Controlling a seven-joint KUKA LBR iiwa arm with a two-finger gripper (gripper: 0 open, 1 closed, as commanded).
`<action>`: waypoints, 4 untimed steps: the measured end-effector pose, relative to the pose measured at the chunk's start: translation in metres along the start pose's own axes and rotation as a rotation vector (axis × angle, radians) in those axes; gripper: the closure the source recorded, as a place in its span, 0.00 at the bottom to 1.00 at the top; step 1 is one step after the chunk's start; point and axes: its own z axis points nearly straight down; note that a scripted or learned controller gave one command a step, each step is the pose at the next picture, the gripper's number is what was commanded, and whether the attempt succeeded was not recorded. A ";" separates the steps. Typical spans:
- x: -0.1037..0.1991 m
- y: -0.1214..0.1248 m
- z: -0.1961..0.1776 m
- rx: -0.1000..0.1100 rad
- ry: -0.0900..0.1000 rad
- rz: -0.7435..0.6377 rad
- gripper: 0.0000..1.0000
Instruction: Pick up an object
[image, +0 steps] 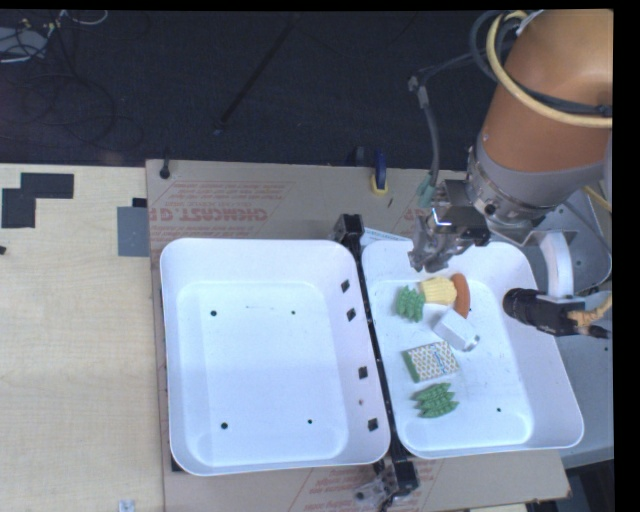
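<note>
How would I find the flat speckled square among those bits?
Look in the right-hand white bin, where the small things lie. Below the white block and above the leafy green piece lies the speckled square: the only flat patterned piece there.

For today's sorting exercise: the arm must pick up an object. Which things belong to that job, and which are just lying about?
Job: tool; right bin; yellow piece; orange piece; white block; checked pad; upper green piece; lower green piece.
Lying about: left bin; blue clip; cardboard sheet.
</note>
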 end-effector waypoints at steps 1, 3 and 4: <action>0.029 -0.057 0.111 0.018 0.000 0.003 1.00; 0.113 -0.027 -0.047 -0.005 0.002 -0.002 1.00; 0.115 -0.067 0.016 0.012 -0.002 0.002 1.00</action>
